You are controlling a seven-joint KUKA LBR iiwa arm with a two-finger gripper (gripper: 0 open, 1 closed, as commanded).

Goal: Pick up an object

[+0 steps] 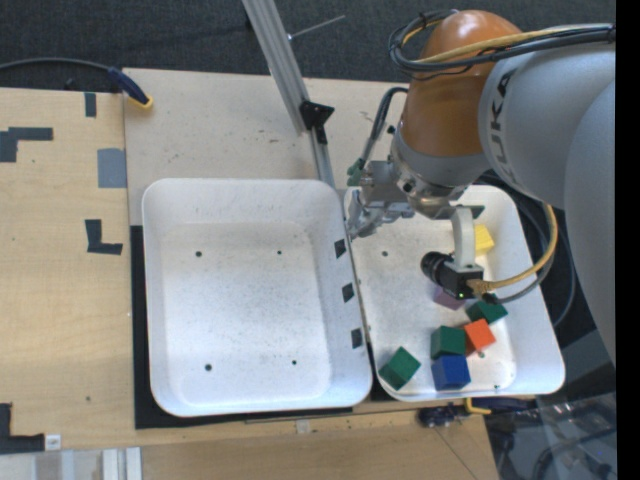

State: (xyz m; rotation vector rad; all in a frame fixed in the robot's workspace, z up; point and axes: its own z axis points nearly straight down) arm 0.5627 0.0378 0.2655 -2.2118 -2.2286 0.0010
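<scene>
Camera view, surface: a pale wood-grain bench (60,288) is carrying grey tape patches along its left part, and dark carpet is running along the top edge. A slim aluminium strut (285,63) is crossing the bench at a slant, ending at the bins' upper edge.

Containers: two shallow white plastic bins with rounded corners are sitting side by side on a black mat.
- The left bin (250,298) is showing a floor dusted with fine dark specks and four small dark dots.
- The right bin (400,288) is holding all the loose pieces, gathered in its lower right part.

Pieces, all blocky and matte:
- The green cube (401,366) is lying tilted near the lower left corner.
- The blue cube (451,371) is touching the green block (449,342) just above it.
- The orange block (481,335) is sitting just beside these.
- The small green block (487,311) is lying above the orange one.
- The yellow block (483,239) is resting near the right wall.
- The purple piece (447,296) is lying partly hidden.

Robot: the smooth grey arm (560,118) with its glossy orange band (455,58) is reaching in from the right. The metallic gripper (372,208) is hanging over the right bin's upper left corner, well apart from the pieces. Whether it is parted or closed cannot be told.
</scene>
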